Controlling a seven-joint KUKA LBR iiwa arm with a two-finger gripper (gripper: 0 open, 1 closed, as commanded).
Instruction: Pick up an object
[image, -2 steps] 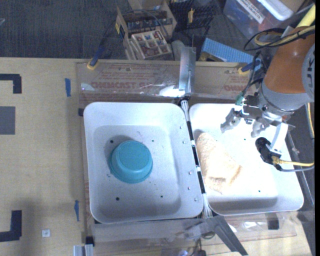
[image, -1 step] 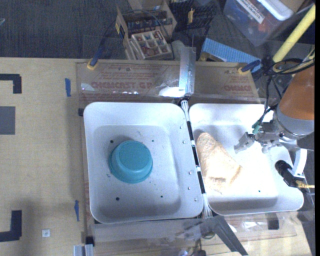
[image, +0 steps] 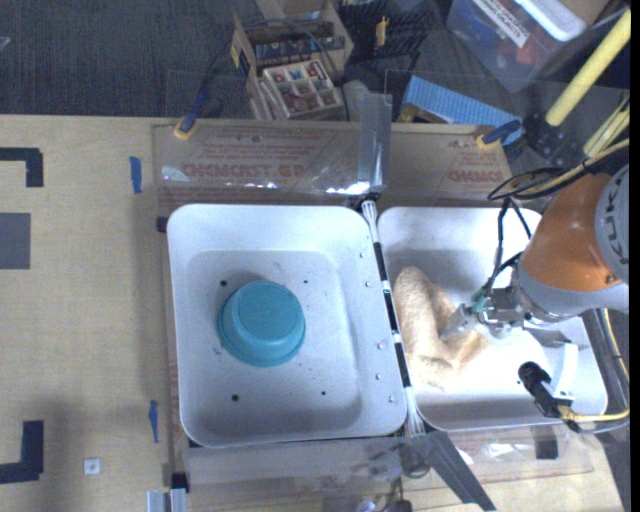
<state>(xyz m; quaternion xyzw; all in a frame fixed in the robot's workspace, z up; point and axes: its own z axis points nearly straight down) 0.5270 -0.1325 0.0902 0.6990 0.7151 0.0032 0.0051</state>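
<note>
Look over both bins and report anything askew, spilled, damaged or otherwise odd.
Nothing stands out. The teal bowl sits upside down on the floor of the left bin, away from the walls. In the right bin a tan, lumpy object lies beside the divider, with the tool down at its right edge. No spill or visible damage.

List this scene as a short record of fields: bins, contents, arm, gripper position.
left bin: holds a teal bowl, upside down, near the middle
right bin: holds a tan soft object along its left side
arm: reaches in over the right bin
gripper: low, at the tan soft object's right edge
grasp: cannot tell
</note>
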